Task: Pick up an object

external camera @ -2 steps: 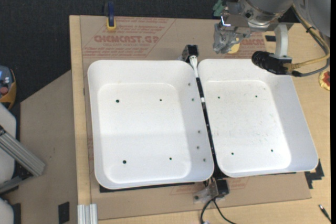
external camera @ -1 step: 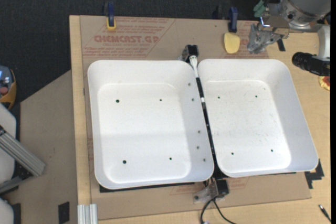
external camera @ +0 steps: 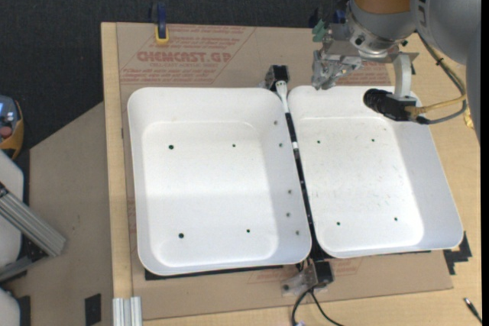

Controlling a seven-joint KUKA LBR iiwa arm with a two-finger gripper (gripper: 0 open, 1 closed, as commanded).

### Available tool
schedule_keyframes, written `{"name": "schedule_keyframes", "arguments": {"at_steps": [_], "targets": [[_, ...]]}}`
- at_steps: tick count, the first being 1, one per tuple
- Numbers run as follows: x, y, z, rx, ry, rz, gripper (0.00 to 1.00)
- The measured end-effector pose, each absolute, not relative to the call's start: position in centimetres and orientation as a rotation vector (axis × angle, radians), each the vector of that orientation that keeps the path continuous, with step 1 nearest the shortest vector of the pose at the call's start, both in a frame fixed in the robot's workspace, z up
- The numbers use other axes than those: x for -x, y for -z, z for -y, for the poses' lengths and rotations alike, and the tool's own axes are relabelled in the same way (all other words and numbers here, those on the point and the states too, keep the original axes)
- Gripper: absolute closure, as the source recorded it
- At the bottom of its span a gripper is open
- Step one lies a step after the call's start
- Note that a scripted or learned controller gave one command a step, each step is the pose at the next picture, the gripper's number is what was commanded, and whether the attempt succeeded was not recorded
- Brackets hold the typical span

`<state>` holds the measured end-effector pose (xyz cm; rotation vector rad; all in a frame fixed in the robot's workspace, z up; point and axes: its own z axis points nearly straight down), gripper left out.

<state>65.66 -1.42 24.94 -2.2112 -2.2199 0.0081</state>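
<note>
Your hand (external camera: 327, 78) hangs above the right bin's (external camera: 382, 187) far rim; I cannot tell its state. You're searching: find an object first.

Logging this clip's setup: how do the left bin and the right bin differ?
The left bin is clean inside; the right bin is flecked with fine dark specks. The left bin lies square to the camera; the right bin is skewed. The gripper hovers at the right bin's far corner, away from the left bin. Both are shallow, white and dotted with small holes.
</note>
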Motion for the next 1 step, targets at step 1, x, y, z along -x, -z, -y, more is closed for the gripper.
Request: {"name": "schedule_keyframes", "arguments": {"at_steps": [1], "targets": [[-66.50, -31.55, 3.84, 2.228, 0.007, 2.225, 1.00]]}}
